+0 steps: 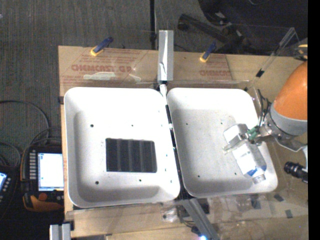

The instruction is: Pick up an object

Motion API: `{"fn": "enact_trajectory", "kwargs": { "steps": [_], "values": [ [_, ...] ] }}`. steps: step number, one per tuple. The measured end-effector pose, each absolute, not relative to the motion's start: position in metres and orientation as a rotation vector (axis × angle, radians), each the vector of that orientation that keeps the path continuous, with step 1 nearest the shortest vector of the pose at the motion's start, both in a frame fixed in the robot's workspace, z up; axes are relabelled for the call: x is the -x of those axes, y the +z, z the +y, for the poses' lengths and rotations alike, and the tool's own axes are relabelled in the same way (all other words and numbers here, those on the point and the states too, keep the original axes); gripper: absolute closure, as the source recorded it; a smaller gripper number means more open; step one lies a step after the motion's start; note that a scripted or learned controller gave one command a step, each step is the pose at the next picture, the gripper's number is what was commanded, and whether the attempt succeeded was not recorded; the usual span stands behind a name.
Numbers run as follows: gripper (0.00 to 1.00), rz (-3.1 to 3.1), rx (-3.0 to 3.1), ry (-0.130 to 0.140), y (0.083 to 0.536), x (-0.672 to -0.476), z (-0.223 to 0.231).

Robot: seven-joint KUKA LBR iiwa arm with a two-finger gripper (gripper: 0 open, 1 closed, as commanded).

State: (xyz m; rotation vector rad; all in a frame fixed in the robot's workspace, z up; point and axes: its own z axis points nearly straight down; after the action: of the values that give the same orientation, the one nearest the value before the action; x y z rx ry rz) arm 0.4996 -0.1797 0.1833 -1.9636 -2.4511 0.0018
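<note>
- Left bin (80, 109): a dark ribbed rectangular object (131, 155) lies flat on its floor, toward the near side. I am well apart from it.
- Right bin (200, 109): a clear plastic bottle (250, 164) with a blue cap lies on its side near the right wall, cap pointing to the near-right corner.
- My gripper (239, 138) sits low over the bottle's far end, just beside or touching it. I cannot tell how it is set on the bottle.
- My arm (292, 101) enters from the right, above the surface (120, 66).
- Progress: my judgement is that the approach is complete. The bottle rests on the bin floor, so securing and lifting remain.
</note>
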Motion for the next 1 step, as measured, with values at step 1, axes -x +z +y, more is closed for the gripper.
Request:
{"fn": "enact_trajectory", "kwargs": {
  "steps": [1],
  "values": [
    [0.00,-2.185,2.258,0.002,0.1971,-0.5460,-0.2162]
  ]
}}
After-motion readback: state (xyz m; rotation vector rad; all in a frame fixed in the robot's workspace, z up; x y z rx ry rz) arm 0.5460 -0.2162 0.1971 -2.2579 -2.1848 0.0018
